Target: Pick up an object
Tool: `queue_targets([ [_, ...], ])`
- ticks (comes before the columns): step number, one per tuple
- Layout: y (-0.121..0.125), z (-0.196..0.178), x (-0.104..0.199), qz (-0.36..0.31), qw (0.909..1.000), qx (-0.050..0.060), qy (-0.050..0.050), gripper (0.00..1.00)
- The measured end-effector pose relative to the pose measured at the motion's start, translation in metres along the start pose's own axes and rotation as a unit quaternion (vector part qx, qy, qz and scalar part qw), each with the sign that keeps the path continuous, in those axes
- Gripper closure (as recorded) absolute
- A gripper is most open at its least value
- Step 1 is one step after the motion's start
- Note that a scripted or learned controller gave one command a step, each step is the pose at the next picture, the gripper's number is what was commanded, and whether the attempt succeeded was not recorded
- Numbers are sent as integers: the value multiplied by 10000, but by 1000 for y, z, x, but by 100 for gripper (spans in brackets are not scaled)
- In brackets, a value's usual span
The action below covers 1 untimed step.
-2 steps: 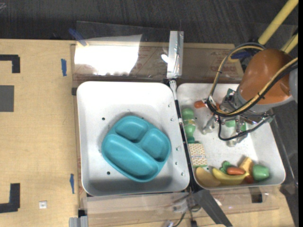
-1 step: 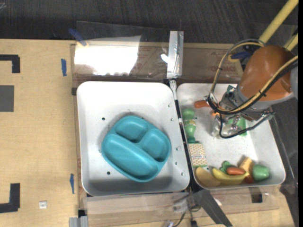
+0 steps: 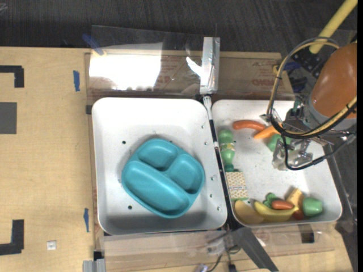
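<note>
Two shallow white bins sit side by side on the tan counter (image 3: pixel 39 169), one at centre frame, the other to its right. The left bin (image 3: pixel 108 123) carries a teal divided tray (image 3: pixel 163 176), three compartments, lying at a slant toward that bin's lower half. The right bin (image 3: pixel 326 180) holds small toy foods. Upper part: an orange carrot-like piece (image 3: pixel 247 125) lying flat, a second orange piece (image 3: pixel 262 133) just beside it, and a green item (image 3: pixel 226 136) near the left wall. More green bits (image 3: pixel 228 156) run down that wall, with a pale patterned block (image 3: pixel 236 180) below them. Lower edge of this bin: a cluster touching one another, namely a yellow banana (image 3: pixel 266 210), a red-orange piece (image 3: pixel 282 205) on top of it, a green round piece (image 3: pixel 312 207) at the right end and a yellowish wedge (image 3: pixel 295 195) behind. The arm comes in from the upper right of the frame, orange band (image 3: pixel 336 84) large in view, black cables looping under it. The pincer (image 3: pixel 282 154) hangs low over the upper middle of the right bin, just right of the orange pieces; whether its fingers are spread or pressed together cannot be told, the metal parts blur together. Nothing is seen gripped in it.
</note>
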State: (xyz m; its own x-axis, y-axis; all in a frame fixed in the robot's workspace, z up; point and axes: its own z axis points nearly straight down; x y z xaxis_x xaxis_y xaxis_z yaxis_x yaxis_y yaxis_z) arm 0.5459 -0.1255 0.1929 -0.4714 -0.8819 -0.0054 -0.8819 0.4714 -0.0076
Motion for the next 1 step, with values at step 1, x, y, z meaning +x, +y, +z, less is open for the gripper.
queue_targets([
  [1,-28,-111,24,300,9995,14,2,100],
])
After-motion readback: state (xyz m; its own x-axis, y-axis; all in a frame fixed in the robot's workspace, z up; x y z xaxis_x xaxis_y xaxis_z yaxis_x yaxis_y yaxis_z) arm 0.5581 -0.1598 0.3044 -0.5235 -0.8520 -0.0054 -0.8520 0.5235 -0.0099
